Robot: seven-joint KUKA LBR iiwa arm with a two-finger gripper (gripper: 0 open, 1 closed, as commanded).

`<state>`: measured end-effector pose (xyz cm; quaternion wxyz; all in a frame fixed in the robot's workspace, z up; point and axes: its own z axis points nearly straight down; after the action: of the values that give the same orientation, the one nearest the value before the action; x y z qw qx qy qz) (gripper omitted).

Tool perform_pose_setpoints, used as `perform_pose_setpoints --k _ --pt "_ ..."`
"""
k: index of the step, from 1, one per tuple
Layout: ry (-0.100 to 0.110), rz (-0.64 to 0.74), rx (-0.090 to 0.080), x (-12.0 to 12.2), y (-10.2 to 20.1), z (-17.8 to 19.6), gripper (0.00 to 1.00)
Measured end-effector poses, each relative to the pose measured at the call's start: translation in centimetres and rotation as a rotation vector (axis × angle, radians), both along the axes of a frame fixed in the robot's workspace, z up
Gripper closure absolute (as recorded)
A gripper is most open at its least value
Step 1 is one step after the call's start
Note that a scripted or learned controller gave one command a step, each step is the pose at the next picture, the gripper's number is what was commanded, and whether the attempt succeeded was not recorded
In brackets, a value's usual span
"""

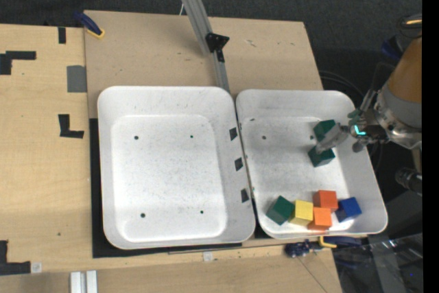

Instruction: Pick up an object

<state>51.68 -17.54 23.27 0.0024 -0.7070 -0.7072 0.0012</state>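
- Gripper (328,141): at the right of the frame, over the upper right part of the right bin (274,110), reaching in from the arm (405,89) at the right edge. Dark green finger pads are visible; whether they are open or closed I cannot tell, and no object can be seen between them.
- Blocks: a cluster lies in the lower right corner of the right bin, well apart from the gripper.
- Green block (279,209): leftmost of the cluster, tilted.
- Yellow block (303,210): touching the green block on its right.
- Orange blocks (324,206): two, one just above the other, right of the yellow block.
- Blue block (348,208): at the right end, near the bin's wall.
- Left bin (168,103): at centre frame, beside the right bin, rims touching.
- Metal bar (194,0): runs from the top of the frame down toward the junction of the bins.
- Bench (41,92): wooden, with black tape marks at the left of the frame.
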Motion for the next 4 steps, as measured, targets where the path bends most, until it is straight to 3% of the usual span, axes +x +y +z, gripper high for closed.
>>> perform_pose_setpoints --k 1,4 --pt "-0.004 0.001 -0.001 0.1 0.0 0.2 0.0" --pt "0.0 0.001 -0.002 0.6 0.6 -14.3 0.0"
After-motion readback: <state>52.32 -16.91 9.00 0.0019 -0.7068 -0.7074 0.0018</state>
